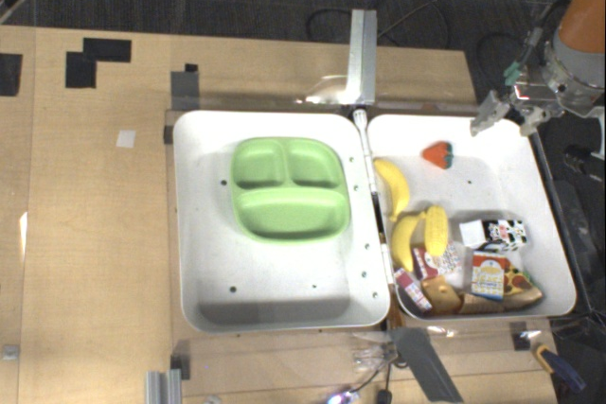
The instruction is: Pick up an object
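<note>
Pincer (507,111) over bin's far rim, glossy curved bananas (417,218), ridged green tray (288,186)

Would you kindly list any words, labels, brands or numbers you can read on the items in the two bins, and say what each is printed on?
No text can be read at this size.
Red and white packet: printed picture and lettering, too blurred to read.
Black and white carton: cow-style pattern, print too small to read.
Small white box: no legible marking.
Dark wrapper beside the bananas: print too blurred to read.
Green tray, strawberry: no text.
</note>
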`<action>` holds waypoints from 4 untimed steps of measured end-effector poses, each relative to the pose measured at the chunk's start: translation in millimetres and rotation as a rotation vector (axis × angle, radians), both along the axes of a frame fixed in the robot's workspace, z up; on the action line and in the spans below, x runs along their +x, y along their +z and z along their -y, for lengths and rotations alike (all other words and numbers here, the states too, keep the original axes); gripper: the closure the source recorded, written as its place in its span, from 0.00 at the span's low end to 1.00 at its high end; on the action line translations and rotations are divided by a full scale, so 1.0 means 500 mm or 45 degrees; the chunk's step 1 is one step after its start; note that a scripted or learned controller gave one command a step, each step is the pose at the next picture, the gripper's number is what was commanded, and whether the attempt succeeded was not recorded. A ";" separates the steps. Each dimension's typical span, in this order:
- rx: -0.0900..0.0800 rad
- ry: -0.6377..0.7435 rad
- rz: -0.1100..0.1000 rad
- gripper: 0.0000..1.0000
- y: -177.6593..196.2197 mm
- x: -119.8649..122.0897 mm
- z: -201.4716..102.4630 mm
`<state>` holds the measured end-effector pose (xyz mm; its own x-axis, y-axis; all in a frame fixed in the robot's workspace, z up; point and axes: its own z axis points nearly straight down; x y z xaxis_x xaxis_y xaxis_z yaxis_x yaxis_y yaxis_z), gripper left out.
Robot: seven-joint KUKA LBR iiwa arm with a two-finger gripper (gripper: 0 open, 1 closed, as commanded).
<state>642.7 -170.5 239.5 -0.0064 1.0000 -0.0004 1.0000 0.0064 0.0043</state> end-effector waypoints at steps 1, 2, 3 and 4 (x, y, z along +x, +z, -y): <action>0.000 0.172 -0.001 0.00 -0.196 0.055 -0.105; -0.002 0.165 0.007 0.00 -0.304 0.058 -0.101; -0.002 0.172 0.016 1.00 -0.279 0.064 -0.105; 0.001 0.039 0.005 1.00 -0.037 0.057 -0.248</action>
